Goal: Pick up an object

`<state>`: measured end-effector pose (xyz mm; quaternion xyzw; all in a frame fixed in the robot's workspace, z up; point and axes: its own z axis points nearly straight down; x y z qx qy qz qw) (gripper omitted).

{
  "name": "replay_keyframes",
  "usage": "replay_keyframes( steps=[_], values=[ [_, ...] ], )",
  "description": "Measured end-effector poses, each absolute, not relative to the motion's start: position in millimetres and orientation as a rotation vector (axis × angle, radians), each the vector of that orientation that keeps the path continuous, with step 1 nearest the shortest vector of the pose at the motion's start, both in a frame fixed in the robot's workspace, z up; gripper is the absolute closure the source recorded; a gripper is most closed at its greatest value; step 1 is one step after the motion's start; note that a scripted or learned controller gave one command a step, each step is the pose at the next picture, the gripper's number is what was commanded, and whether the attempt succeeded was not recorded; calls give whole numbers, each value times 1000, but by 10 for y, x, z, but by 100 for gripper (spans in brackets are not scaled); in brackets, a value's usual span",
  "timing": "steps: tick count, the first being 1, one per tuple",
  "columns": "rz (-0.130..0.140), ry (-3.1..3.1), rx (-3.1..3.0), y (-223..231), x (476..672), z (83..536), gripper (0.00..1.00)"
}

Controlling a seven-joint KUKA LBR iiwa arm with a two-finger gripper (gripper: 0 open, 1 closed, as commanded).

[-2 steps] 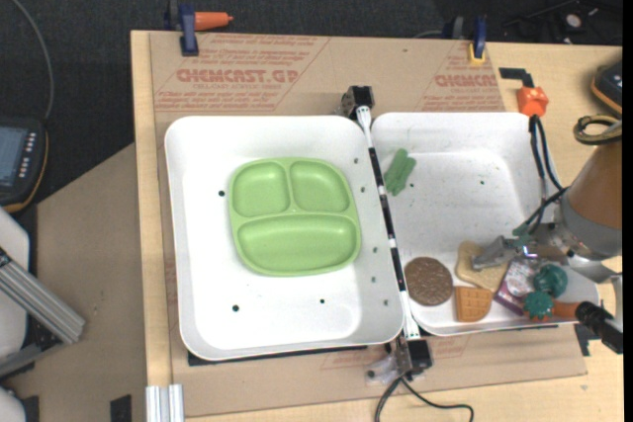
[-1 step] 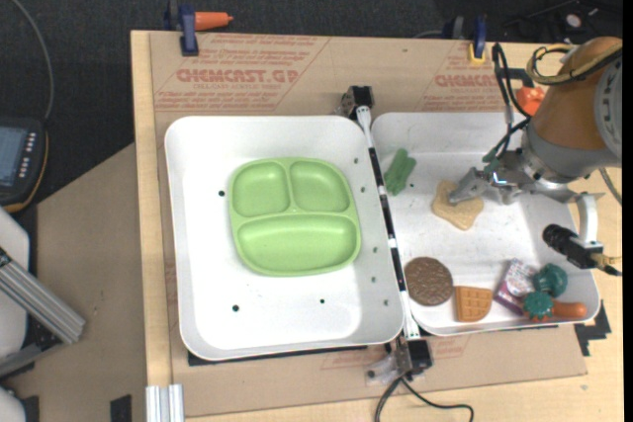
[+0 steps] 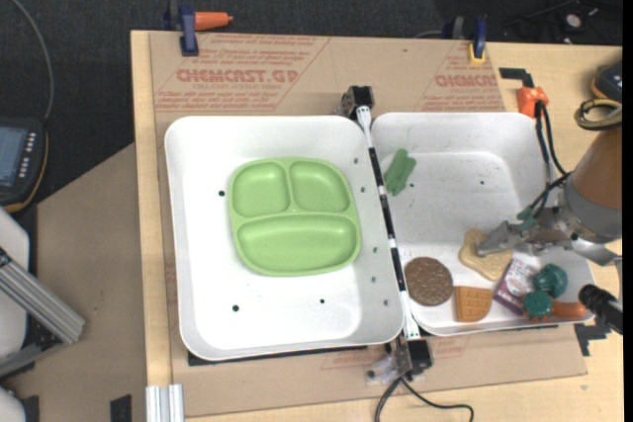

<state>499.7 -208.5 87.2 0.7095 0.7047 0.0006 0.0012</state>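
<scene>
Lower right of frame: a huddle of small things in the near corner of the right bin [image 3: 445, 128]. Brown disc [image 3: 429, 280] sits against the divider; orange cracker [image 3: 473, 302] just beside it; further right a purple packet [image 3: 517, 278], a teal toy [image 3: 544, 284] and an orange piece [image 3: 571, 309], all touching or overlapping. Any of these could serve as the pick; crowding suggests a clean grip on one alone would be awkward.

Just above the huddle, a tan slab [image 3: 483, 254] lies flat, with the gripper [image 3: 509, 234] low over its right end. Whether the jaws are spread or closed, cannot tell; metal parts blur into the clutter. Nothing seen between them. Judging by position, the slab is the likely target, with the packet crowding it from the right.

Mid frame: green strip [image 3: 400, 170] alone in the right bin's upper left, well apart from everything, an easier reach.

Left bin [image 3: 198, 212]: green tray [image 3: 293, 215], three compartments, lying flat near centre.

Far edge: clamps [image 3: 185, 27] pin the board, presumably against shifting.
</scene>
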Motion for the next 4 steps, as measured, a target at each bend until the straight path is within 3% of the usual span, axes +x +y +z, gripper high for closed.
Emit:
replay_keyframes(
  steps=[1, 2, 3, 4],
  values=[
    [14, 2224, 2203, -1700, 6671, 868, 0],
    [-2, 2230, 2222, -1099, 6146, 845, 0],
    [-3, 2223, 2225, -1055, 5973, 847, 0],
    [1, 2220, 2223, -1058, 5986, 952, 100]
  ],
)
